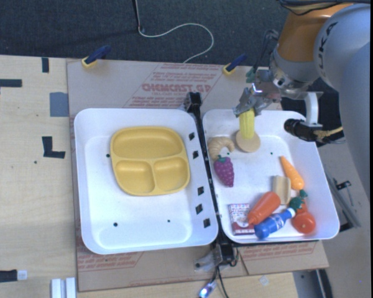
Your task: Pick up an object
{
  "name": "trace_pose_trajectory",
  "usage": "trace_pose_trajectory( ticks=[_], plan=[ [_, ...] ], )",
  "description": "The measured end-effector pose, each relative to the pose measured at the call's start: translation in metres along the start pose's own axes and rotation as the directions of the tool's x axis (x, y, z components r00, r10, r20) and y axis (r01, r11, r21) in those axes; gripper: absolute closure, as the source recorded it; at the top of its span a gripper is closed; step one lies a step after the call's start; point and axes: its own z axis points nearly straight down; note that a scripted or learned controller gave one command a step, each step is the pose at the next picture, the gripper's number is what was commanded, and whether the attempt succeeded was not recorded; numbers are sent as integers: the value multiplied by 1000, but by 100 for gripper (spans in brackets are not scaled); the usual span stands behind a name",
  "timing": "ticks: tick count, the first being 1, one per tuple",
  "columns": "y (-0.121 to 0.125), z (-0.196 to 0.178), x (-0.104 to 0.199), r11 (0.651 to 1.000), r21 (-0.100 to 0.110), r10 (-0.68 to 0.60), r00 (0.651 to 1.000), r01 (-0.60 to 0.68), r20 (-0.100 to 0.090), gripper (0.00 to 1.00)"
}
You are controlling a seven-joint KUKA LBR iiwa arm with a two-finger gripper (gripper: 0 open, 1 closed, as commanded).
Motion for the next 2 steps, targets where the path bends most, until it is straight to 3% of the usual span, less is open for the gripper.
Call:
trace_pose_trajectory(
  ticks=[1, 2],
  plan=[
    [-4, 96, -40, 1000, 11, 8, 1000, -8, 3, 100],
    [-69, 34, 14, 1000, 7, 3, 1000, -3, 0, 100]
  ],
)
